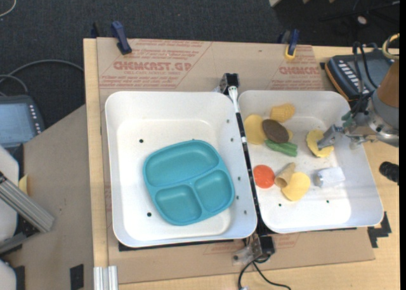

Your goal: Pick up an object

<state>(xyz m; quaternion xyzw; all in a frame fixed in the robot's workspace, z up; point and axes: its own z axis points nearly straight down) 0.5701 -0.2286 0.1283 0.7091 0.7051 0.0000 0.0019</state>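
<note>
The right bin (355, 212) holds several small toy foods. A yellow curved piece (315, 143) lies near its right side, and my gripper (334, 134) hangs right at that piece's upper right edge, low over the bin. I cannot make out whether it has hold of the piece. Further left lie a brown oval (275, 131), a green stick (283, 148), two yellow pieces (254, 129) (282, 112), an orange-red ball (263, 176), a yellow lump (296, 186) beside a tan cone (285, 171), and a small silvery item (328, 176).
The left bin (120, 155) holds a teal divided plate (188, 181). The arm's grey wrist (384, 101) comes in over the right bin's far right rim. A dark device (349, 73) with cables sits behind it. Clamps (120, 36) (291, 42) grip the board's back edge.
</note>
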